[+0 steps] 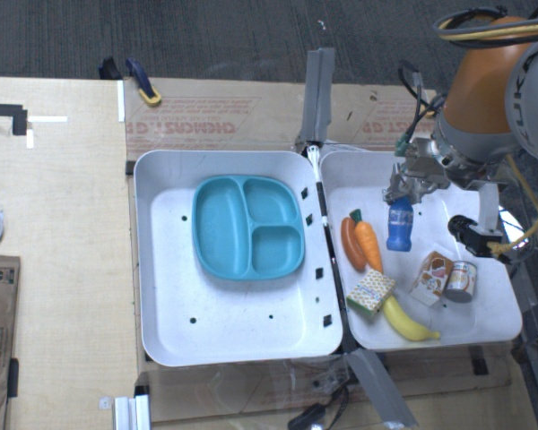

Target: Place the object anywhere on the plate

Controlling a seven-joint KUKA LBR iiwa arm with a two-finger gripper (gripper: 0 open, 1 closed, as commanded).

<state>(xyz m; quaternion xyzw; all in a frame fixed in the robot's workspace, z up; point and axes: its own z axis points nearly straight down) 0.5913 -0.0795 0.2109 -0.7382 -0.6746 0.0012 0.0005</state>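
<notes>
A blue plate (248,227) with three compartments lies in the left bin (161,267) and has nothing on it. Over the right bin (498,316), my gripper (402,195) points down from the orange-banded wrist. A blue bottle (399,228) stands upright directly under it, its top between the fingertips. The gripper is shut on the bottle's top. The bottle is above the back middle of the right bin, to the right of the carrots.
The right bin also holds two orange carrots (360,244), a small green-and-yellow box (370,292), a banana (407,322) and a can (460,280) beside a brown packet (433,274). A raised divider (320,213) separates the bins.
</notes>
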